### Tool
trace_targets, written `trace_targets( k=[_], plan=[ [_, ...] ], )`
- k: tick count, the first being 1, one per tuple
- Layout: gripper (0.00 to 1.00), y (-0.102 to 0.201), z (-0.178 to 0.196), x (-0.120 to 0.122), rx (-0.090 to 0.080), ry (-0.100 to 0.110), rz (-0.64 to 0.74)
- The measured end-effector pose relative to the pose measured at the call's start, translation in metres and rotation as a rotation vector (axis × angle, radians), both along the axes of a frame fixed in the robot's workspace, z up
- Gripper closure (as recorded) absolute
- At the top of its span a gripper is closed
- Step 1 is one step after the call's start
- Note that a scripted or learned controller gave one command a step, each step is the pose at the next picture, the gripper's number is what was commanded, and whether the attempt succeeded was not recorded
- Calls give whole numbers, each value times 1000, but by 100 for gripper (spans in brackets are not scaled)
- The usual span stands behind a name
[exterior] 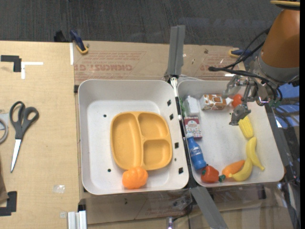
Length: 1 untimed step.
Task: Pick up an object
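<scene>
1. While it hangs over the right bin (274, 142), the pincer (238, 112) has nothing visible between its fingers; whether they stand apart, I cannot tell.
2. The corn cob (245, 127) lies just below-right of it, untouched.
3. The snack packet (214, 102) lies left.

The flattened cardboard sheet (125, 61) lying behind the two bins carries red printing, seen upside down from this camera; its large letters are too faint to make out with certainty. The small red-and-white carton (192, 127) in the right bin bears a label (a dark round mark on white), but its wording is too small to read.
</scene>
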<state>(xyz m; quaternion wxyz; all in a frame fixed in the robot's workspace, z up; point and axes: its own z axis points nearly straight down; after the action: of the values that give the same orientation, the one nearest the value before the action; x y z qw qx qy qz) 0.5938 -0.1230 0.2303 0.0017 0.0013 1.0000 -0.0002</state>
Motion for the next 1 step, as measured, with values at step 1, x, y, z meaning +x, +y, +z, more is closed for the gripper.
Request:
trace_targets(
  k=[1],
  plan=[
    [0,-48,-137,-4,-1,-2,165]
  ],
)
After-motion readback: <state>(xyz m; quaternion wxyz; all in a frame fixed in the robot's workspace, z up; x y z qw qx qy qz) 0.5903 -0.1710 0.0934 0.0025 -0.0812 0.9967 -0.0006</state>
